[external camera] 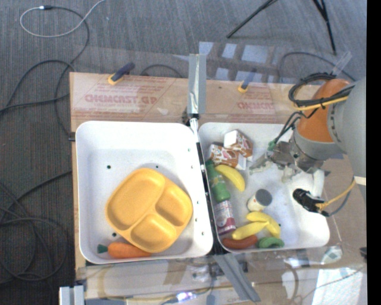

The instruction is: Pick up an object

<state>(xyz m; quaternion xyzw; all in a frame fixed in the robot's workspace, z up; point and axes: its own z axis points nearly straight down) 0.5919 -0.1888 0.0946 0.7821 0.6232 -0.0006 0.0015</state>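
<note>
The end effector is positioned over the right bin; its opening state cannot be determined. Beneath and left of it in that bin lie a banana, a bottle and cartons.

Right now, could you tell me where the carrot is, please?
The carrot lies in the left bin, at its near left corner, just below the yellow divided tray.

lab | bench with two bins | cables on carpet | tripod legs
</note>
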